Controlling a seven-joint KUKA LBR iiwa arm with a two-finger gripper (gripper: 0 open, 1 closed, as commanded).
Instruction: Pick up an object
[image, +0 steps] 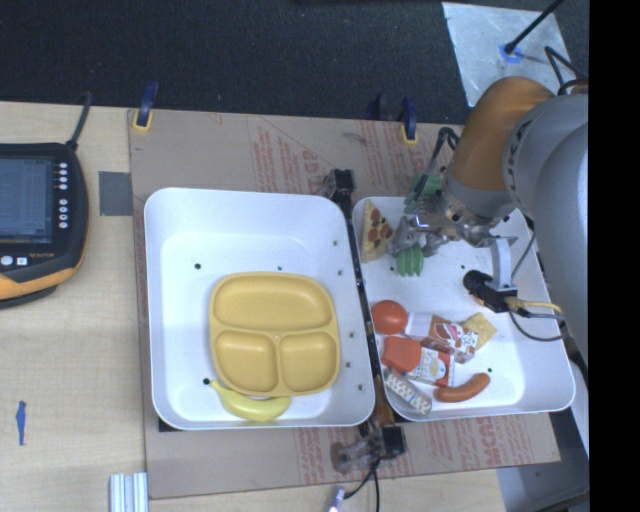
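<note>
My gripper (414, 240) hangs over the back left part of the right bin (548, 398). A small green object (410, 264) sits directly under its tip, touching or nearly touching it. A pizza slice (376, 228) lies just left of that, by the bin's wall. Toward the front lie a red tomato (390, 317), a red block (402, 353), a printed packet (446, 345), a yellow wedge (481, 327), a sausage (463, 388) and a silver wrapper (408, 394).
The left bin (160, 300) holds a yellow divided plate (272, 332) with a banana (252, 405) at its front edge. A control tablet (35, 215) rests on the bench at far left. The arm's grey body and cables (500, 290) overhang the right bin's right side.
</note>
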